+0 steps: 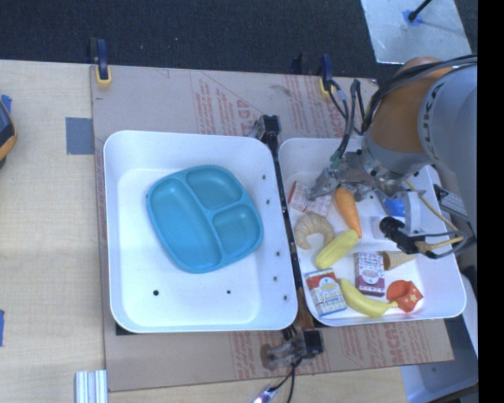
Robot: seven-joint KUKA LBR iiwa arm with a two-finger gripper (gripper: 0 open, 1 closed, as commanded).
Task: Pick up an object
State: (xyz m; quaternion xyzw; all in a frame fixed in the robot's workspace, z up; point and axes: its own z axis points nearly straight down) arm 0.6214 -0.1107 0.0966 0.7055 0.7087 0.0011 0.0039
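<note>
We see the hand (346, 183) reaching down beside the small orange plastic carrot (347, 210); its grip we cannot tell. Next, a clean close.

Robotics lab, clamped bench (42, 250), white bins (122, 225), toy food (346, 210)

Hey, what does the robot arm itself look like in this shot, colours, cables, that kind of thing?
The arm is rounded, smooth grey, with a broad orange band above the wrist. Dark cables loop beside the band down to the gripper, a compact cluster of grey metal and black parts with a small blue piece on it.
</note>
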